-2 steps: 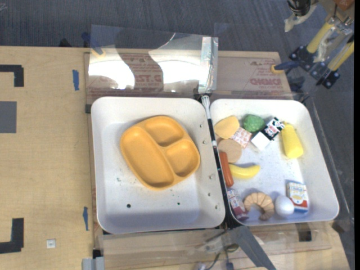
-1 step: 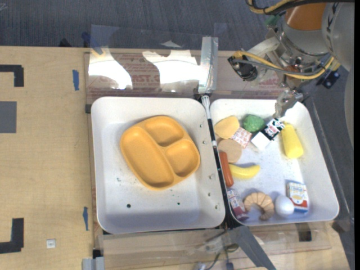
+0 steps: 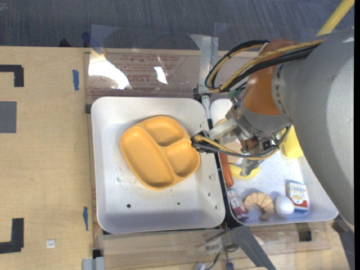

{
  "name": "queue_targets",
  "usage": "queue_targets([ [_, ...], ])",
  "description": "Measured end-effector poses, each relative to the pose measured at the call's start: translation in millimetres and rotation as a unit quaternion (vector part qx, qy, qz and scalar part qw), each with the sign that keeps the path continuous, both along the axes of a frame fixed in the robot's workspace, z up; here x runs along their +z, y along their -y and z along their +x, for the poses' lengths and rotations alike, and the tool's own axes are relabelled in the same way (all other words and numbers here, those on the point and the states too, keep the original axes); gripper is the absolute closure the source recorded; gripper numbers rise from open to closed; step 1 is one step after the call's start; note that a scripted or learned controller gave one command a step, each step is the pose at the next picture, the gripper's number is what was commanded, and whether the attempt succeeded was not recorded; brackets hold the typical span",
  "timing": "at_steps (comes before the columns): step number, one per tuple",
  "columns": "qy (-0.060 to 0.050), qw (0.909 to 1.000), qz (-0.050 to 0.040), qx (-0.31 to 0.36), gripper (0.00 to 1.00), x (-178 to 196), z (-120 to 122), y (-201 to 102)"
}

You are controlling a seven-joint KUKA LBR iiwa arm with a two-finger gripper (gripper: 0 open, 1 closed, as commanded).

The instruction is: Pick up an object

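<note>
Judging by looks, the yellow divided plate seems light, stiff and slick, best pinched at its thin rim; whether the gripper is open I cannot tell.

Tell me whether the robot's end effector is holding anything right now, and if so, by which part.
It cannot be told. The end effector sits low over the divide between the bins, beside the yellow divided plate, but the wrist hides its tip.

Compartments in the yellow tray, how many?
3. The yellow tray in the left bin has one long compartment on its left side, one upper right, one lower right. None look hidden.
</note>
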State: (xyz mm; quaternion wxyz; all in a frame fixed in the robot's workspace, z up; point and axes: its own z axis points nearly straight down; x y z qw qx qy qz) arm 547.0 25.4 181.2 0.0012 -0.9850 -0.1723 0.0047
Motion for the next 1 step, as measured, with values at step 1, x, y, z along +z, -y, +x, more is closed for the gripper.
queue_targets([
  [1,0.004,0.9982,-0.0016,-0.061,0.0,17.6,9.9,116.8],
])
